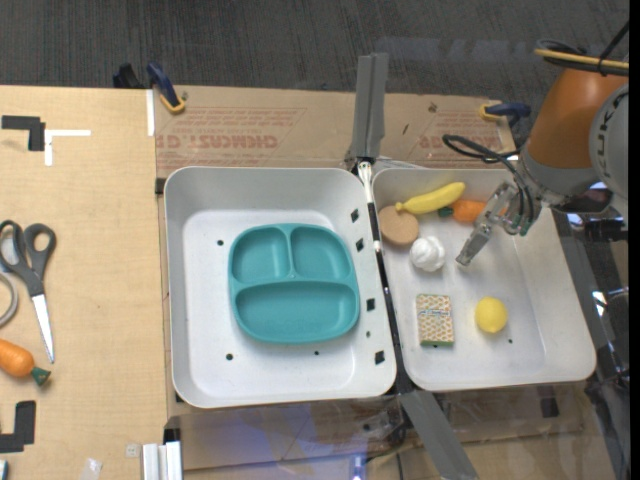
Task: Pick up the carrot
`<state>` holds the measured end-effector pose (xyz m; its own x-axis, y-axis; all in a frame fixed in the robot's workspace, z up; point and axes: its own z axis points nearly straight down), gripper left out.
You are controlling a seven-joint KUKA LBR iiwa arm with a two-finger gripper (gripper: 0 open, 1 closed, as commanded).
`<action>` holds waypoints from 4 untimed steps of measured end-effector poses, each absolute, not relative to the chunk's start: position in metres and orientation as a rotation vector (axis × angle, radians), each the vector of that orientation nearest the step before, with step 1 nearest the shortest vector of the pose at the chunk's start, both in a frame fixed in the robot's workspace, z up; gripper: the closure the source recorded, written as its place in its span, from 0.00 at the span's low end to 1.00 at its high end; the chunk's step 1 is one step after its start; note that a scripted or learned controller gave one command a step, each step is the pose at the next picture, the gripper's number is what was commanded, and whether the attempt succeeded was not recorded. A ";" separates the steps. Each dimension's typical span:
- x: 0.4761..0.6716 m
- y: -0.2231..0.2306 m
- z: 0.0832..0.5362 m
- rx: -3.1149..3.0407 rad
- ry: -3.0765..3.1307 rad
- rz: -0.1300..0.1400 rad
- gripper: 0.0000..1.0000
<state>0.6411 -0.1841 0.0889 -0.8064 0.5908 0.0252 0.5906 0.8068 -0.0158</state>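
Note:
A small orange carrot [467,209] lies at the back of the right bin [560,318], just right of a yellow banana [432,199]. My gripper [468,255] hangs over that bin, slanting down and to the left, with its tip a little in front of the carrot and right of a white garlic bulb [428,253]. Nothing shows in the gripper. The grey arm with its orange band [570,118] reaches in from the right.
The right bin also holds a tan round piece [398,227], a small patterned box [434,320] and a lemon [491,315]. A teal divided plate [294,283] sits in the left bin [190,298]. Scissors [30,278] and another carrot [15,359] lie on the bench at left.

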 end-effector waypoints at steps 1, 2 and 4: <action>0.632 -0.217 0.163 -1.514 -2.758 0.001 0.00; 0.662 -0.203 0.098 -1.579 -2.728 -0.002 0.00; 0.626 -0.166 0.103 -1.732 -2.626 0.001 1.00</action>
<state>0.6257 -0.1656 0.1028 -0.3934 0.9194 -0.0040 0.9194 0.3934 0.0016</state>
